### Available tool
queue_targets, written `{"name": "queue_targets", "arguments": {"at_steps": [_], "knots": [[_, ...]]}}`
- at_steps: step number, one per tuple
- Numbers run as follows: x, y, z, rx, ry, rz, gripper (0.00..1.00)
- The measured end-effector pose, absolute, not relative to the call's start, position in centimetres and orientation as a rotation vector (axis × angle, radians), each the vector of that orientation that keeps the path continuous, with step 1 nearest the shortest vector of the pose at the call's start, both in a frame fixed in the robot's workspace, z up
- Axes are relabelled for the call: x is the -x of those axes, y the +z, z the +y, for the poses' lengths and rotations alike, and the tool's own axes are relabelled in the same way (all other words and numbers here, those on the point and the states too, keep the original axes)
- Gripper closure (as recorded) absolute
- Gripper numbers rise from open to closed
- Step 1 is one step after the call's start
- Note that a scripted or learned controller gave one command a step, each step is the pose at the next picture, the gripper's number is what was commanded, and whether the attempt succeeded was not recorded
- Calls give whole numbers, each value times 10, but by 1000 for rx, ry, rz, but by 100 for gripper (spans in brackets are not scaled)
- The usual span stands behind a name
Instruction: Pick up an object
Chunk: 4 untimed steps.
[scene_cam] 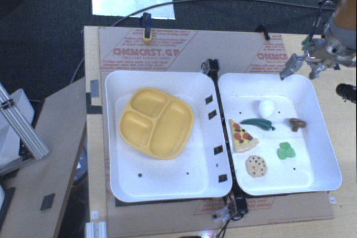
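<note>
Two shallow white bins sit side by side on the counter [95, 120], hinged together along a dark strip down the middle. The left bin [125, 187] holds a single thing: a yellow divided plate [156, 122], three compartments, lying flat and turned a little askew, with white floor showing all around it.

The right bin [321, 170] has the small stuff, all toy food and all lying apart from one another except where noted. A white egg [266, 107] sits toward the far side. Just in front of it lies a dark green pepper [257, 123], its tip close beside the pizza slice [242, 136], which points up toward the hinge (I cannot say whether the two actually touch). A brown mushroom [296, 124] is off to the right of the pepper, a bright green leafy piece [286, 150] lies nearer the front, and a speckled cookie [256, 165] rests near the front left corner.

The arm comes in at the upper right, and its gripper [304, 67] hangs over the far right corner of the right bin, above the rim and well away from every item. The two fingers [290, 68] stand spread apart, nothing between them.
</note>
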<state>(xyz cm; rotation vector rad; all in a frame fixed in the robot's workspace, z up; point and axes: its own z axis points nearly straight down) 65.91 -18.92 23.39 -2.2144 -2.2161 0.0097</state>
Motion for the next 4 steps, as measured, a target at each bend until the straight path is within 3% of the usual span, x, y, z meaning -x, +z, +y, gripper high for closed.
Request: {"name": "queue_targets", "arguments": {"at_steps": [1,4], "knots": [[-661,241,-188,2218,0,-2226,0],[-653,81,-193,2214,3,-2225,0]]}}
